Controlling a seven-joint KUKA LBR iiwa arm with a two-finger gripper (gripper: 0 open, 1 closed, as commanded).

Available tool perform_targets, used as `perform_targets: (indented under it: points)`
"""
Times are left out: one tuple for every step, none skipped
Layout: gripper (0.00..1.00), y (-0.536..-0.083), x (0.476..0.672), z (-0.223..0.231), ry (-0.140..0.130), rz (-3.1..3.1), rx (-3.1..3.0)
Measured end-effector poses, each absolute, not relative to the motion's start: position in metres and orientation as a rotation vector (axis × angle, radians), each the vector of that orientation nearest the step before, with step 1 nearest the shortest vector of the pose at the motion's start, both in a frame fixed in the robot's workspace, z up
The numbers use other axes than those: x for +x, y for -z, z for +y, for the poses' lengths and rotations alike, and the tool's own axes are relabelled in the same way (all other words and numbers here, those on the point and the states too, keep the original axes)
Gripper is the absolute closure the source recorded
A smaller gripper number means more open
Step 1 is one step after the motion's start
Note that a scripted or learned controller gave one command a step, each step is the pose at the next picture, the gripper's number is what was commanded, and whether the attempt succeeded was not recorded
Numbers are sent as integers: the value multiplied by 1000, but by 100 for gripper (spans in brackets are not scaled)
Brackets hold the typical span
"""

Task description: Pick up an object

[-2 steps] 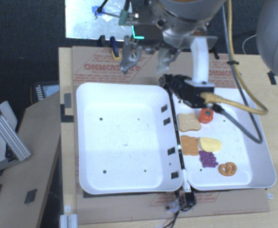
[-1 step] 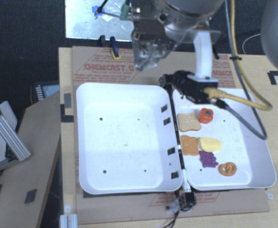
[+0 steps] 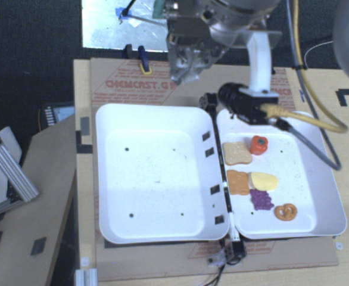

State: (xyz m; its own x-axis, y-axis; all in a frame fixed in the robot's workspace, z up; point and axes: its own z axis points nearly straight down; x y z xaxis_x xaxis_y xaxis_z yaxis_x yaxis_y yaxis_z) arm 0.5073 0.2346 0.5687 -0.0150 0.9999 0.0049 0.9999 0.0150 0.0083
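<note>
Two shallow white plastic bins sit side by side on a brown cardboard sheet (image 3: 133, 82) printed with red lettering, which covers the tabletop (image 3: 82, 70). The left-hand bin (image 3: 109, 124) shows only a few small dark marks on its floor. The right-hand bin (image 3: 308, 183) carries a small group of toy foods gathered toward its left wall, beside the seam where the two bins meet.

Nearest the far edge of that bin lie a tan slice of toy bread (image 3: 237, 154) and, just beside it to the right, a small red-orange toy tomato with a green top (image 3: 258, 145). Toward the near edge from the bread rests an orange flat square piece (image 3: 238, 182), touching or almost touching a pale yellow rounded piece (image 3: 263, 181) on its right. Nearer still is a purple bunch of toy grapes (image 3: 261, 199), and toward the near right corner of the group a brown toy pretzel (image 3: 286, 211).

The grey metal gripper (image 3: 183, 70) hangs high above the far edge of the cardboard, over the gap behind the left-hand bin and well apart from every toy. Its jaws point downward, blurred, and whether they stand open or closed cannot be told; nothing is seen between them.

A yellow cable (image 3: 308, 121) and grey hose cross the far right corner of the right-hand bin.
</note>
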Motion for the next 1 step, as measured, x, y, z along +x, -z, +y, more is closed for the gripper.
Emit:
perform_targets:
  points:
    - [0, -569, 507, 235, -14, 2238, 2202]
